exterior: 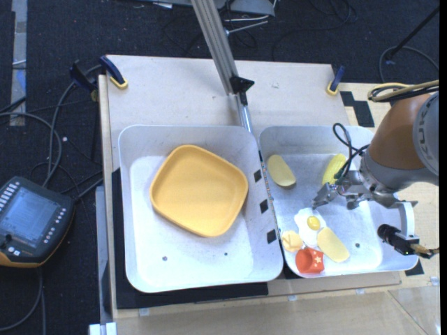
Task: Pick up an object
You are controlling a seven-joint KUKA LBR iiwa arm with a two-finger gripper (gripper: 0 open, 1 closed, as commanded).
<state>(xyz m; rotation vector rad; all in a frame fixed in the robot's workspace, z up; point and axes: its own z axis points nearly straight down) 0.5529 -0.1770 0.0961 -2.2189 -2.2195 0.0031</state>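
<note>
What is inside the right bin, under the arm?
In the right bin: a yellow slice, a banana, a fried egg, another yellow piece and a red piece. The arm covers its right side.

The pale bench [209,89] bears two shallow white bins [140,208] side by side.

Bright, even overhead light; the white bins [140,208] left of the gripper [328,195] glare slightly; shadows soft, focus mildly grainy.

The grey arm with its orange band [412,142] runs off the right edge. Its hand [334,195] is too small to read, and it covers part of the long yellow banana-like piece [335,166].
</note>
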